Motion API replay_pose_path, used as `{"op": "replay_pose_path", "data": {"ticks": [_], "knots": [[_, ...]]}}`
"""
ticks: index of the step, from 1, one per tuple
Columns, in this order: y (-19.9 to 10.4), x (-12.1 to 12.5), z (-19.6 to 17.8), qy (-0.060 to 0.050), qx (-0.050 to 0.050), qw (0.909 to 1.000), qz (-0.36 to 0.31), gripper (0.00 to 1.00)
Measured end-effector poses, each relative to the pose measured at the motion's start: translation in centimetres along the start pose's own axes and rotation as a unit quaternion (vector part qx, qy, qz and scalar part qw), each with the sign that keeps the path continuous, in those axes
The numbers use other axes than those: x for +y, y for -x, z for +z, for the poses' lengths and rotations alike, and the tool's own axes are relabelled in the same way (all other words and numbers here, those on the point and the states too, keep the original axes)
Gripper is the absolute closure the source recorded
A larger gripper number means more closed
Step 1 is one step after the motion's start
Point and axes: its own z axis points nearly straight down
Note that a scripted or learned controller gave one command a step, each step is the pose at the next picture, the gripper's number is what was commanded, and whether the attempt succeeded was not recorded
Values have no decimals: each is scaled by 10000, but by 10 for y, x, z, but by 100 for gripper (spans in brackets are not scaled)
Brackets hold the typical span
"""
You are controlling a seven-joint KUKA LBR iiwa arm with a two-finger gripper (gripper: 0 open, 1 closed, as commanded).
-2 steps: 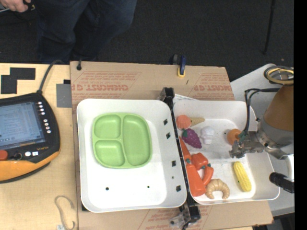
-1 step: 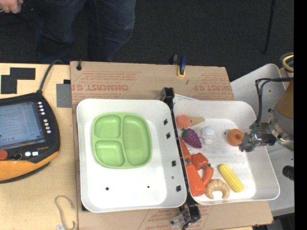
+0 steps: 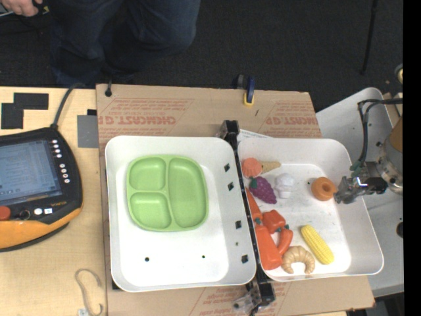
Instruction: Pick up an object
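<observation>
Nearest the bench's front edge, in the right bin (image 3: 358, 259), lie a croissant (image 3: 299, 258), a corn cob (image 3: 316, 243) and red peppers (image 3: 271, 232). Farther back sit purple grapes (image 3: 263, 189), a white lump (image 3: 285, 185) and an ice-cream cone (image 3: 258, 167). My pincer (image 3: 345, 191) hovers at the bin's right side, just beside an orange doughnut (image 3: 322, 188); whether it is apart or together I cannot tell. The left bin (image 3: 131, 268) holds a green divided plate (image 3: 168, 193).
</observation>
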Motion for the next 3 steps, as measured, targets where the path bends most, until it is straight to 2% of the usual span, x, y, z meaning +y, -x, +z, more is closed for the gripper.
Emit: {"op": "replay_pose_path", "data": {"ticks": [2, 3], "knots": [[-109, 25, -7, -18, 10, 10000, -18, 100], [-127, 48, 6, -16, 1, 10000, -1, 100]]}}
